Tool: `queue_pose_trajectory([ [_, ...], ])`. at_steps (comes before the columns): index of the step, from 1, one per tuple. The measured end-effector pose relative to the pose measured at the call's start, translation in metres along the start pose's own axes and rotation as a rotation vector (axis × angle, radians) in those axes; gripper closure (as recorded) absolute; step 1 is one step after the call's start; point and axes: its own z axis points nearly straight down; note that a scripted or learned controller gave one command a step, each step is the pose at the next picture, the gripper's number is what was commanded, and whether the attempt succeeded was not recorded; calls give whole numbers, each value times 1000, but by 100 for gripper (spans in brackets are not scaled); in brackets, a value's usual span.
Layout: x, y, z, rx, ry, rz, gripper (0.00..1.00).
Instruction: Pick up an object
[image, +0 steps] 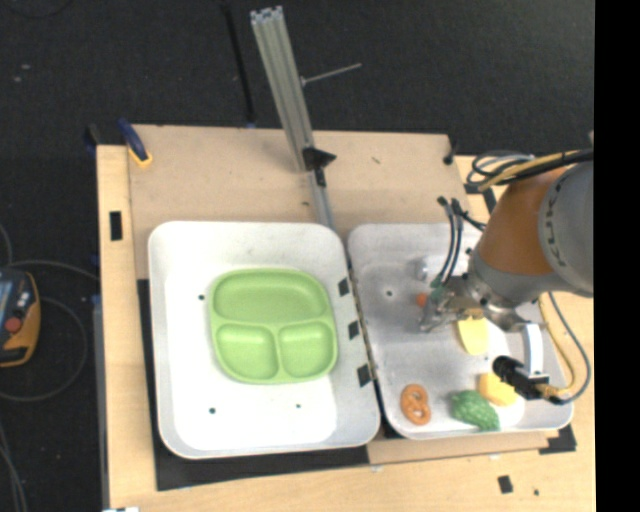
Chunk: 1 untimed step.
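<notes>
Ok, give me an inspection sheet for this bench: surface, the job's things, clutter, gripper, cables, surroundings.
Surface: wooden bench bearing a left bin and a right bin, side by side.
Job's things: in the right bin, a pretzel, a green toy, a yellow piece and a second yellow piece near the front edge.
Clutter: green divided tray in the left bin.
Gripper: the gripper is down over the right bin; finger state unclear.
Cables: black cables along the arm's wrist.
Surroundings: metal post behind the bins, dark floor, orange device at far left.
</notes>
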Motion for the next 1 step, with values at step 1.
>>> queue_pose_trajectory([
  [1, -10, 2, -47, -2, -1, -2, 100],
])
